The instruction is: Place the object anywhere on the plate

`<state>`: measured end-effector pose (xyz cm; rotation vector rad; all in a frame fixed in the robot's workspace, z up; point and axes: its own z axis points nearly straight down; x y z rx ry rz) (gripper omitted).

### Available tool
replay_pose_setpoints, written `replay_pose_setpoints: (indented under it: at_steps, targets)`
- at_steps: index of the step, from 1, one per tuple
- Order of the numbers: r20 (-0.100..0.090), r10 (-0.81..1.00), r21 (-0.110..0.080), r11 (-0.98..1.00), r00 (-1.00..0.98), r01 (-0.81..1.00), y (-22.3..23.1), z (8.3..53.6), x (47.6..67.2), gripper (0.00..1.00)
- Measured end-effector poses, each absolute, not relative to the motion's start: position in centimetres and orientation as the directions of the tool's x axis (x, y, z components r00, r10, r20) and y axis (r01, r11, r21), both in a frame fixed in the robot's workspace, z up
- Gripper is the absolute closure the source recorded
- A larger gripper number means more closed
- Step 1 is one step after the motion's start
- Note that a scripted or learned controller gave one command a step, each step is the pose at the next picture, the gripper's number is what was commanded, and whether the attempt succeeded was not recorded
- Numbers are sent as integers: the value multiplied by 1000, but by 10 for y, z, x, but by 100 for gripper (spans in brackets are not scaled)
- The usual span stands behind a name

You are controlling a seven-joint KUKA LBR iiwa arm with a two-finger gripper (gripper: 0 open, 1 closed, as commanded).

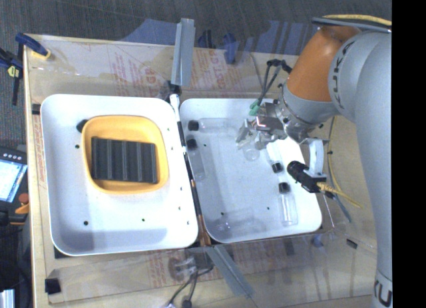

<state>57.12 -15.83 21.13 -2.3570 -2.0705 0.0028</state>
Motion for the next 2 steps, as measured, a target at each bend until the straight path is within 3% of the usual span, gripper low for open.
replay_pose_setpoints:
  at_steps: [2]
  targets:
    - [0, 965, -1, 264, -264, 965, -46, 228, 596, 100]
